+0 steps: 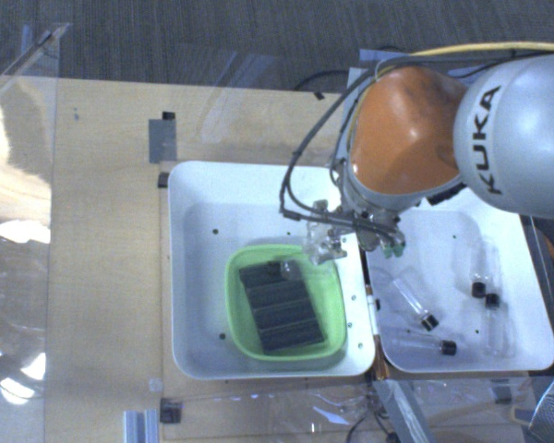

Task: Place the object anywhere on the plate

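Here the wooden surface is the biggest thing, and it has lots of bare room on the left side. The big grey arm with its orange band comes in from the right and hangs over the spot where the two bins meet. The left white bin sits touching the right white bin along one long edge.

Inside the left bin there is a green plate. It lies close to the bin's right wall and near edge, with open white floor on its left and behind it. A dark ridged block lies flat on the plate and covers most of the middle, so a rim of green shows all around it.

The tool is just above the plate's far right corner, by the edge between the bins. Something clear and shiny is at its tip, but I cannot tell how wide the tool is or if it has hold of it.

In the right bin lie clear little tubes with black caps, spread well apart, with white floor between them.
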Motion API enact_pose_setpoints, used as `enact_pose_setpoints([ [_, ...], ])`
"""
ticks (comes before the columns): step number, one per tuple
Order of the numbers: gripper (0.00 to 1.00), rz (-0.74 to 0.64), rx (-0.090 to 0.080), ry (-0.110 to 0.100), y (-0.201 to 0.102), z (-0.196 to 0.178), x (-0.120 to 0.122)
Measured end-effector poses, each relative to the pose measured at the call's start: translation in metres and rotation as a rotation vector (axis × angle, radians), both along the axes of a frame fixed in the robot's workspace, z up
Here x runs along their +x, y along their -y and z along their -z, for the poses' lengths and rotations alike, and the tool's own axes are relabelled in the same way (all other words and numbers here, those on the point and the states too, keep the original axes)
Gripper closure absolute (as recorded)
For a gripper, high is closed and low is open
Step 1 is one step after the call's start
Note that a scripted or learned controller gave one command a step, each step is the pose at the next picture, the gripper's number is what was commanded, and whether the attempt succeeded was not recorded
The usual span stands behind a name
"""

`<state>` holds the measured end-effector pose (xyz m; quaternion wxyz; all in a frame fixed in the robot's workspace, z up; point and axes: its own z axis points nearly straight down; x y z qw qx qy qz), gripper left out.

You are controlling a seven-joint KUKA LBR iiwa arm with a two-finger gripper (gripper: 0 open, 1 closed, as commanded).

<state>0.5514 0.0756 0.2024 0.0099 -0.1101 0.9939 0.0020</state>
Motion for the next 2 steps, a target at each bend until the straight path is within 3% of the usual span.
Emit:
enact_pose_setpoints([
  [1, 1.0, -0.103, -0.007, -0.005, 0.087, -0.073, 0.055],
  [2, 1.0, -0.465, -0.009, -0.008, 0.035, -0.003, 0.05],
])
